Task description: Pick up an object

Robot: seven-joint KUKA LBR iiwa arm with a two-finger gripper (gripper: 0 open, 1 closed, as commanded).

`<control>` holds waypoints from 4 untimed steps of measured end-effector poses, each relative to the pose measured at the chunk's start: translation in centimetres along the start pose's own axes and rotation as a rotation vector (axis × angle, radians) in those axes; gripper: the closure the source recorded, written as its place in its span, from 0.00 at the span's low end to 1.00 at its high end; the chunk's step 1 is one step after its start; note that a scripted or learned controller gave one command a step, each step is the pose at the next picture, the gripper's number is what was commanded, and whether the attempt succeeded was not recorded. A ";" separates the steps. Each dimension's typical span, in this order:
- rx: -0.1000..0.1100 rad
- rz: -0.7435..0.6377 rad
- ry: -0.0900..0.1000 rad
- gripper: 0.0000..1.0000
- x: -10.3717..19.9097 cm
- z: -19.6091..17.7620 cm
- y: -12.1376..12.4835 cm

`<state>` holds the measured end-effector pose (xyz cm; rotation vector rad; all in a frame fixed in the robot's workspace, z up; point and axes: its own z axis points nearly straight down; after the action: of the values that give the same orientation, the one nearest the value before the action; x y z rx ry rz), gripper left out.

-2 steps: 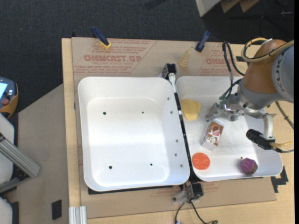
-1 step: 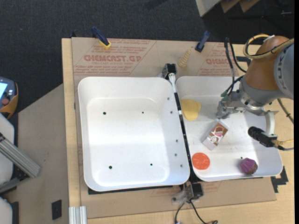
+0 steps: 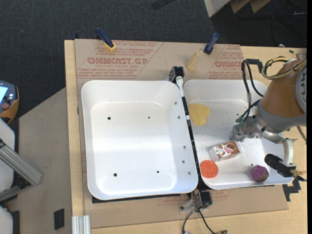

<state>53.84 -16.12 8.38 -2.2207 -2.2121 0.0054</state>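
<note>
The right bin [image 3: 219, 89] holds a flat pale yellow piece [image 3: 199, 114] near its left wall, a small brown and white packet [image 3: 225, 151] in the middle, an orange round disc [image 3: 209, 168] at the front left, and a purple lump [image 3: 259, 173] at the front right. My gripper [image 3: 241, 131] hangs low over the right bin, just above and to the right of the packet, under the orange wrist band [image 3: 285, 99]. Nothing shows between its fingers.
The left bin [image 3: 97, 94] lies beside the right one on a cardboard sheet [image 3: 131, 57]. Blue clamps [image 3: 105, 39] [image 3: 212, 42] sit at the sheet's far edge. Black cables [image 3: 249, 82] loop near the arm.
</note>
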 end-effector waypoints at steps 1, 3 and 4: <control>-0.017 -0.010 -0.004 1.00 2.5 -0.3 9.9; -0.020 -0.012 -0.001 1.00 19.2 -30.4 10.8; -0.022 -0.012 0.001 1.00 25.0 -40.1 9.2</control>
<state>63.47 8.73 48.50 -2.2177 -2.2357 -0.0195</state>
